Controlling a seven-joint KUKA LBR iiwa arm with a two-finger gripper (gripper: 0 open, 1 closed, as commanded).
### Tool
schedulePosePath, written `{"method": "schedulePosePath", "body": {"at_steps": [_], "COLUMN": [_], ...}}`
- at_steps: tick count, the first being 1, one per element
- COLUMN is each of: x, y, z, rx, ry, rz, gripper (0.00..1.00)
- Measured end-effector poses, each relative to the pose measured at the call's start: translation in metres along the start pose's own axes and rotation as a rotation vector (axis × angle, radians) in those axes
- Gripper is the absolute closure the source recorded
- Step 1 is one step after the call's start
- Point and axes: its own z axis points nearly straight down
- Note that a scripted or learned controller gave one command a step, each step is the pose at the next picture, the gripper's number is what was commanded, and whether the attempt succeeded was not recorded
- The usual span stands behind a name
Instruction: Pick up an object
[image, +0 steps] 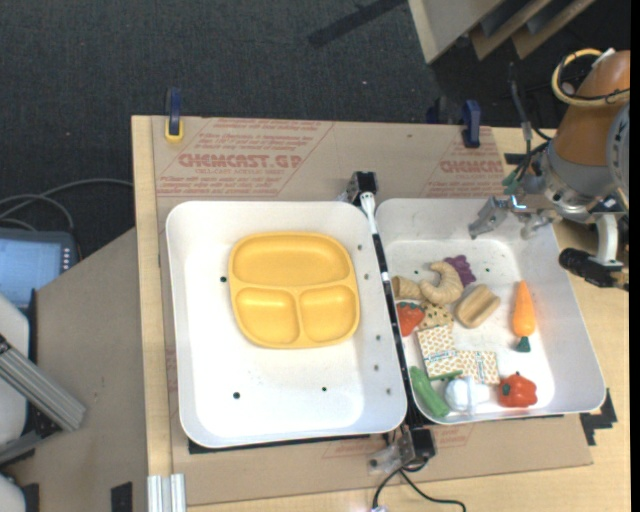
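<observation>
The right bin (575, 330) holds several toy foods: an orange carrot (523, 310), a tan bread roll (477, 305), a purple piece (459, 267), a beige curled pastry (438, 284), a red tomato-like piece (409, 319), patterned packets (440, 350), a green vegetable (428, 392) and a red pepper (517, 390). My gripper (507, 222) hangs over the bin's far edge, behind the food pile. It is open with nothing between its fingers.
The left bin (200, 330) carries a yellow divided plate (292, 290). A black clamp (362, 186) sits at the far end of the seam between the bins. The arm's orange band (598, 80) stands at the right edge.
</observation>
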Motion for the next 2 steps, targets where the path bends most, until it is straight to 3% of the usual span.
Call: {"method": "schedulePosePath", "body": {"at_steps": [1, 2], "x": [0.056, -0.003], "y": [0.003, 0.003], "z": [0.039, 0.037], "rx": [0.010, 0.007], "ry": [0.009, 0.009], "rz": [-0.011, -0.003], "gripper": [0.00, 0.00]}}
